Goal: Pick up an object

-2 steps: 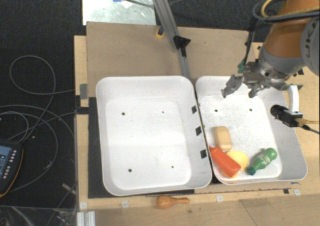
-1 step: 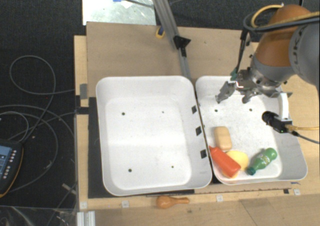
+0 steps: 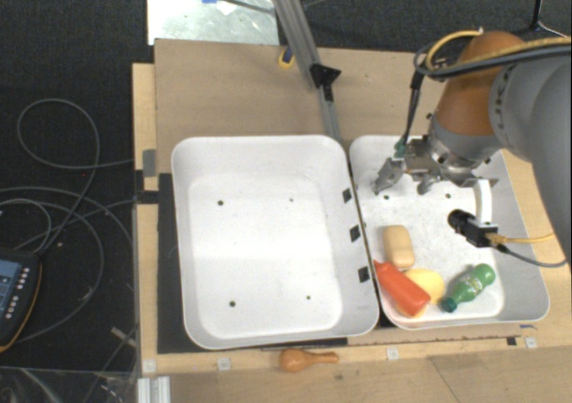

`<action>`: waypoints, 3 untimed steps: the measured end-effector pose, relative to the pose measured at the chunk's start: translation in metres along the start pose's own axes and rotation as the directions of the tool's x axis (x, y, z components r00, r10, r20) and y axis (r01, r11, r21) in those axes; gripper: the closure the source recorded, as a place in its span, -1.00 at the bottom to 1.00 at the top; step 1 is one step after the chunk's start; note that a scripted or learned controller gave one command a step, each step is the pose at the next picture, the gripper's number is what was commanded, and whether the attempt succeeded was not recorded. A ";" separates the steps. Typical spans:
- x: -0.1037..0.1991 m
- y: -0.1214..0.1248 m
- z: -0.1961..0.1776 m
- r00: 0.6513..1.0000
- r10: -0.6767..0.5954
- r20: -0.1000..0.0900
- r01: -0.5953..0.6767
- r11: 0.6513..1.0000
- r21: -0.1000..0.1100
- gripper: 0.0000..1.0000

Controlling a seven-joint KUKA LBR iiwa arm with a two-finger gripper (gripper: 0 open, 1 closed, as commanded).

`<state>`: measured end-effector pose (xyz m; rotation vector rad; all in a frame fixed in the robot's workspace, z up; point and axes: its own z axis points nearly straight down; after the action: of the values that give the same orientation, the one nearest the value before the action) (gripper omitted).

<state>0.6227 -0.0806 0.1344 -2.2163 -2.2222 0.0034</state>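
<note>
Bench front: a tan gourd (image 3: 308,358) lies outside the bins.
Right bin (image 3: 527,298) near end: carrot (image 3: 400,289), lemon (image 3: 427,283), green bottle (image 3: 467,288), and bread roll (image 3: 399,246) just behind, clustered.
Left bin (image 3: 192,240): bare white floor.
Gripper (image 3: 407,173): over right bin's far end, fingers spread, holding nothing.

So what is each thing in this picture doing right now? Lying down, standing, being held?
Gripper: above the right bin's far end, nothing seen between its fingers.
Bread roll: lying in the right bin, untouched.
Carrot: lying flat against the bin's near wall.
Lemon: resting beside the carrot.
Green bottle: lying on its side.
Left bin: nothing seen inside.
Wooden pear shape: lying on the bench outside the bins.
</note>
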 end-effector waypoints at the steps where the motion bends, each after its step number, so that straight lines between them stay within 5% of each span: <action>1: -0.001 0.002 -0.015 1.000 0.002 0.000 -0.002 1.000 -0.007 1.00; 3: 0.000 0.006 -0.106 1.000 -0.003 0.001 0.003 1.000 -0.011 1.00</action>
<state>0.6295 -0.0808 0.2406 -2.2187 -2.2314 -0.0074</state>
